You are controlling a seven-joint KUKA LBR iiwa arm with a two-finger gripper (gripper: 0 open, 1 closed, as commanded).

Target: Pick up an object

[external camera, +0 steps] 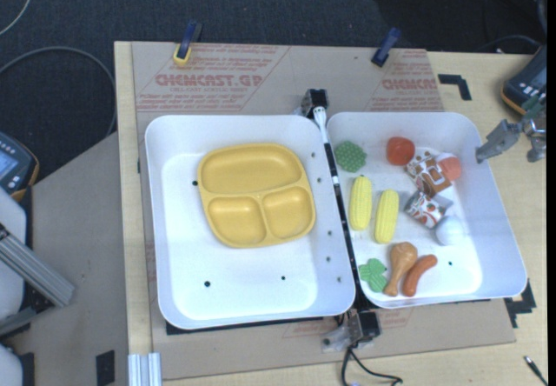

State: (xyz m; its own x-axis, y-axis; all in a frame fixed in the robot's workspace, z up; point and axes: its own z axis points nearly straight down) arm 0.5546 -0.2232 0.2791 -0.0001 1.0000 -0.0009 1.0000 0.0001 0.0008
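The end effector (497,143) hangs at the 3 o'clock edge of the view, just outside the rim of the right bin (486,284). Its fingers look spread and nothing sits between them, so it is released and carrying nothing.

No object has been picked yet, and any of the toys in the right bin would serve. All of them lie toward 9 o'clock or 8 o'clock from the end effector. Nearest, by my reading, are the orange-and-white packet (432,169) and the red tomato (400,149), both close to 9 o'clock of it. A second crumpled packet (426,207) and a small white ball (449,231) sit lower, toward 8 o'clock.

Further across the bin, two yellow corn cobs (360,202) (387,215) lie side by side, long axes running 12 to 6 o'clock. A green round piece (350,156) is at 12 o'clock of them. At the bin's 6 o'clock end a brown drumstick (400,266) and a red sausage (420,273) lie touching, both tilted, with a green leafy piece (374,273) just beside the drumstick.

The left bin (174,280) holds a yellow divided plate (254,193) whose three compartments carry nothing. Both bins rest on the wooden surface (261,71).

The coming move likely means travelling toward 9 o'clock over the rim, then descending.
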